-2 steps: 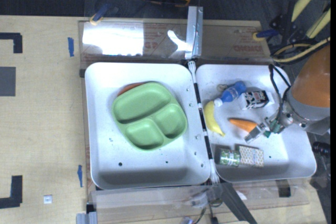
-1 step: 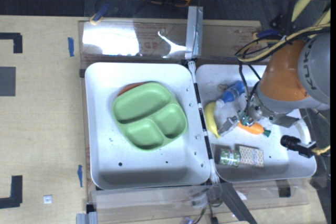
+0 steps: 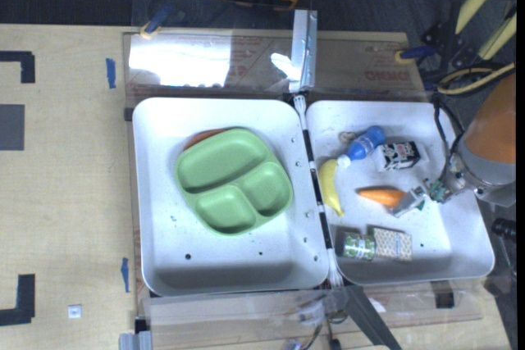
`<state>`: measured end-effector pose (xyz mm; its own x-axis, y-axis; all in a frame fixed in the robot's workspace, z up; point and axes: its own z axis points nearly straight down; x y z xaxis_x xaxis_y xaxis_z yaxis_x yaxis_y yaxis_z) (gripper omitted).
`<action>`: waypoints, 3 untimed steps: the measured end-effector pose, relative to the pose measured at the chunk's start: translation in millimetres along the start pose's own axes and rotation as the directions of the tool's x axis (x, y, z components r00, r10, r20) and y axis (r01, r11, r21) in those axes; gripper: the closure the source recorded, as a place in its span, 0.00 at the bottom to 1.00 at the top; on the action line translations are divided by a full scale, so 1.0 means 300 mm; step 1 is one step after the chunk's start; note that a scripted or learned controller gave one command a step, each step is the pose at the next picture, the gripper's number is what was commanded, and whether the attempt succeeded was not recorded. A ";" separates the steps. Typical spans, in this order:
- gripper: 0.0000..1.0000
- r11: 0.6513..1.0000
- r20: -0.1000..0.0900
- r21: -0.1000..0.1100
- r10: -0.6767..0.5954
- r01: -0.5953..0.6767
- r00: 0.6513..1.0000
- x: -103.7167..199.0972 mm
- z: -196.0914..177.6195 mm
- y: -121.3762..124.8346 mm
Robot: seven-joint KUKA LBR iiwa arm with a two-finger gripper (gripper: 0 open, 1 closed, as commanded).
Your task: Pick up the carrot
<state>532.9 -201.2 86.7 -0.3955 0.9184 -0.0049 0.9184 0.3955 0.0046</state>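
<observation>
Carrot (image 3: 380,195) is lying in the right bin (image 3: 472,254), roughly at its middle, long axis running left to right with the narrow tip pointing left. You are seeing it resting flat on the bin floor.

Gripper (image 3: 413,201) is sitting just at the carrot's right end, touching or nearly touching it; you cannot tell from this angle whether the carrot is between its fingers, and their spread is not readable here. The arm (image 3: 490,139) is reaching in from the right, its orange band showing above the wrist.

Around the carrot you are finding:
- a banana (image 3: 330,186) just to its left, lying along the bin's left wall;
- a blue bottle (image 3: 364,143) above it, tilted, cap toward the banana;
- a small black-and-white carton (image 3: 399,154) just right of the bottle;
- a green can (image 3: 358,246) below it, on its side, touching a patterned packet (image 3: 393,243) to its right.

Left bin (image 3: 156,127) is holding a green divided plate (image 3: 235,180), which is lying on top of an orange object (image 3: 199,137) that is peeking out at its upper left edge.

Both bins are sitting side by side on the light wooden surface (image 3: 57,176).
</observation>
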 end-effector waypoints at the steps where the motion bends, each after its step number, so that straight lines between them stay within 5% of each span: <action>1: 0.00 0.997 -0.004 -0.002 -0.079 0.079 0.997 0.249 -0.003 0.126; 2: 1.00 0.997 -0.001 -0.006 -0.077 0.077 0.997 0.244 -0.039 0.129; 3: 1.00 0.984 -0.003 0.001 -0.178 0.179 0.984 0.266 -0.111 0.170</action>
<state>548.1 -107.6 120.0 -0.5531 0.8331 -0.0022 0.8331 0.5531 0.0025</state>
